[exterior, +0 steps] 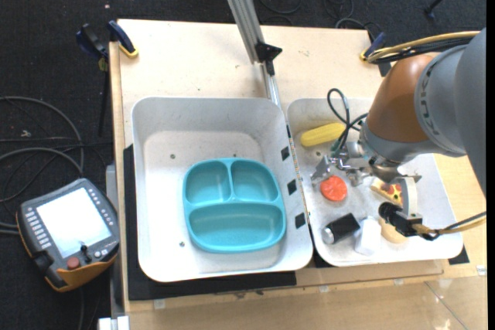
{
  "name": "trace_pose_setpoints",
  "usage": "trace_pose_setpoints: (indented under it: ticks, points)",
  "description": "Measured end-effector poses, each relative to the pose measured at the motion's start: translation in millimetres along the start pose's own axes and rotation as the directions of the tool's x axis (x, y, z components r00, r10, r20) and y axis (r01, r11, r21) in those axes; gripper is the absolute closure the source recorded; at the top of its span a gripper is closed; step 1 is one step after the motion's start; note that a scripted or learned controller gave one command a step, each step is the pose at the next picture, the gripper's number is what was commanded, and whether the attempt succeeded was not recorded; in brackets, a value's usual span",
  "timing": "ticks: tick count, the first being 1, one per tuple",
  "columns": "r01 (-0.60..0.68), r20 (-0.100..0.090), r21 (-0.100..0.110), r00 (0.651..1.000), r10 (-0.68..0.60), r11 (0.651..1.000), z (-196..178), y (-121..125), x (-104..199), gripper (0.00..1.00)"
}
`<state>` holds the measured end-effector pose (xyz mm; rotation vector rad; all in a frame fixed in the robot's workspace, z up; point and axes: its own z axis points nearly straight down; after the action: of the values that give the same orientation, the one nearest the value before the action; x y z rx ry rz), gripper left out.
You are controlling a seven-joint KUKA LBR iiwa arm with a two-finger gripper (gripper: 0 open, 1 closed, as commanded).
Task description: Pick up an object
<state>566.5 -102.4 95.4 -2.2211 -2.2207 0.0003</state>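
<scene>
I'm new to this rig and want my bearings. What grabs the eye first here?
The big grey arm with its orange band reaches in from the right over the right bin, its tool low among small things: a yellow banana-like piece, a red-orange lump and a black cylinder. In the left bin lies a turquoise divided plate.

I see the gripper (334, 164) low in the right bin (441, 201), just above an orange-red ball (334, 188). A yellow banana (321, 135) lies beyond that ball, a black cylinder (341, 228) nearer me. My left bin (155, 127) holds a teal divided plate (232, 205).
</scene>
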Motion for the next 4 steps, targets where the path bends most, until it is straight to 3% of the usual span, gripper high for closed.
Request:
trace_pose_setpoints:
  ticks: [1,2,4]
  points:
    - [0.0,0.0,-0.002,1.0,0.0,1.0,-10.3,0.5,0.2,1.0]
    - [0.002,0.002,-0.008,1.0,-0.002,1.0,-72.4,5.9,-4.4,1.0]
    - [0.003,0.002,-0.006,1.0,-0.003,1.0,-162.2,2.3,-10.7,1.0]
